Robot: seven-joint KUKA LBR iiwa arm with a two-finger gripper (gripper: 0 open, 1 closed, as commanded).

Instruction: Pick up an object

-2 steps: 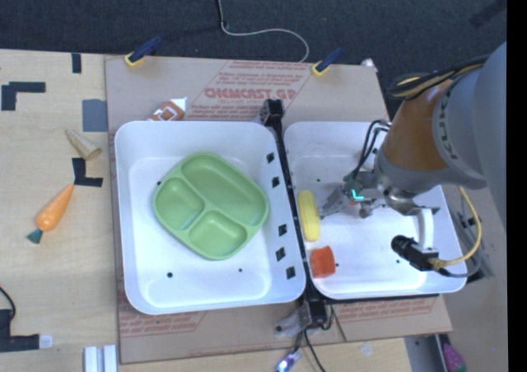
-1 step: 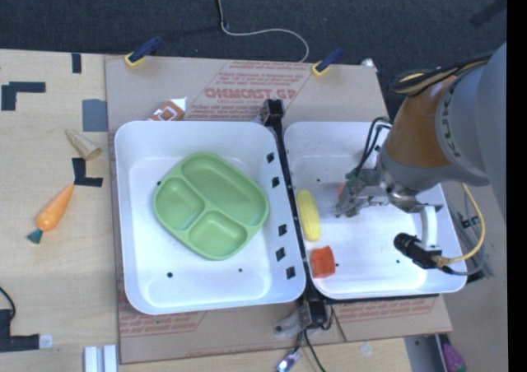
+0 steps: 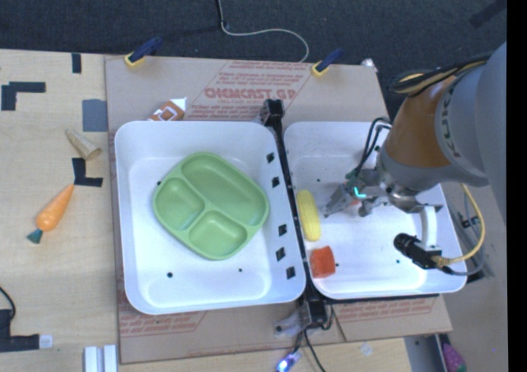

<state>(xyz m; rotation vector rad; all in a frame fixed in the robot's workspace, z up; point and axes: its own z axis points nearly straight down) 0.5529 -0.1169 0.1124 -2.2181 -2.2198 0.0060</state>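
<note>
Take the right bin (image 3: 375,280) as your landmark. Your claw (image 3: 352,200) hangs low over its middle, and its two fingers look spread apart with nothing between them. The nearest candidate is the yellow corn-like toy (image 3: 309,215), lying lengthwise against the bin's left wall, just left of the claw. A small orange-red block (image 3: 323,261) sits below it, in the bin's lower left corner, near the front rim.

For a clean pick, I'd go for the yellow toy. It lies tight to the wall, so you likely have little room for a finger on that side; turn the claw so the fingers close across its narrow width along the wall's direction, not toward it. Centre over its middle before you descend, and go down until the fingertips sit beside its flanks, not on top. Close gently, since a rounded toy may squirt out.

The left bin holds a green divided plate (image 3: 211,206); leave it alone.
</note>
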